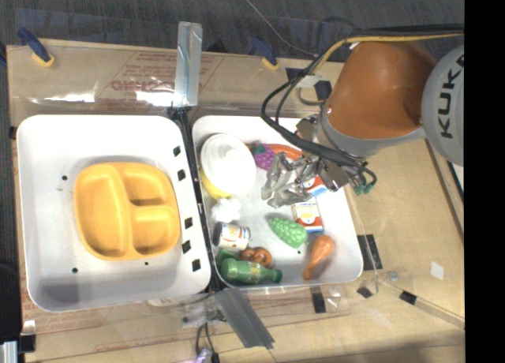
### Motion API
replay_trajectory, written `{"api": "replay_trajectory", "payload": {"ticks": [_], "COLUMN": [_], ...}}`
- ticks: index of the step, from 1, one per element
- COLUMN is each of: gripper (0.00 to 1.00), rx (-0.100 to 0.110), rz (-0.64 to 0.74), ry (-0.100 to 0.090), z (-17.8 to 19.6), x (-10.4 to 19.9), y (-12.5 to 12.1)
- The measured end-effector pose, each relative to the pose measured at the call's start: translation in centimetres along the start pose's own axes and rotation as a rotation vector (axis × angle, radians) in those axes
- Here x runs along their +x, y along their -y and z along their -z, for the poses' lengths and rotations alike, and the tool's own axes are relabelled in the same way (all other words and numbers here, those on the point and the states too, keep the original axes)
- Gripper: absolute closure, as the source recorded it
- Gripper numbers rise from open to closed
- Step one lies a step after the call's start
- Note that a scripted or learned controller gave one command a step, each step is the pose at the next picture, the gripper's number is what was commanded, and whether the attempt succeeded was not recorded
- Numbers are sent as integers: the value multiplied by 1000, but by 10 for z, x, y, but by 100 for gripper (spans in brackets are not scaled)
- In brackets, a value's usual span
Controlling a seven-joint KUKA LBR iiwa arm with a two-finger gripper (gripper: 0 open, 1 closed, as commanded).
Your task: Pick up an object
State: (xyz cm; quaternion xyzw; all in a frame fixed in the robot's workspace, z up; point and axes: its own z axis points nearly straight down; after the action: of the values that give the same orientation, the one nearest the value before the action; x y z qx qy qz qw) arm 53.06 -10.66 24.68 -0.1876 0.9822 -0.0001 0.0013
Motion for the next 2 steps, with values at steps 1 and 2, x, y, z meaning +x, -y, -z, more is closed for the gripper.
{"api": "replay_trajectory", "payload": {"ticks": [1, 2], "gripper": [100, 100], "rx": [0, 2], "rz": [-36, 45], "ry": [-1, 2], "z": [-8, -13], "x": [-58, -77], "y": [41, 44]}}
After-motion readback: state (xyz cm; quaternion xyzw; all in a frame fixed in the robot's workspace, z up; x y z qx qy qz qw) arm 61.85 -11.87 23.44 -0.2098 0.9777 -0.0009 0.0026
